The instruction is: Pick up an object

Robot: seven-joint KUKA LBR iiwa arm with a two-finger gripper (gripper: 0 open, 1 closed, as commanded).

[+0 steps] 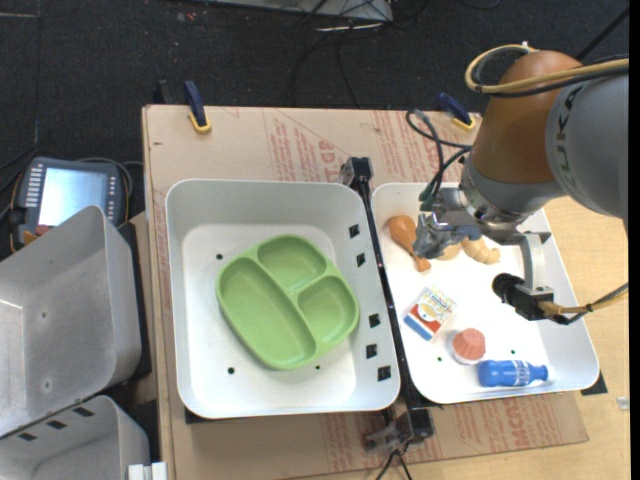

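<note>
The tool [432,240] hangs low in the right bin [572,313], just beside an orange toy [403,232] lying at the bin's far left; its grip can't be told.

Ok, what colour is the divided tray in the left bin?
Light green; the divided tray shows plainly in the camera view, lying in the left bin.

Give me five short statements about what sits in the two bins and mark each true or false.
1. The green divided tray lies in the left bin. True.
2. The blue bottle stands upright. False: it lies on its side, in the right bin.
3. The gripper is over the right bin. True.
4. The green tray has two compartments. False: three.
5. A small red and white packet lies in the right bin. True.
</note>
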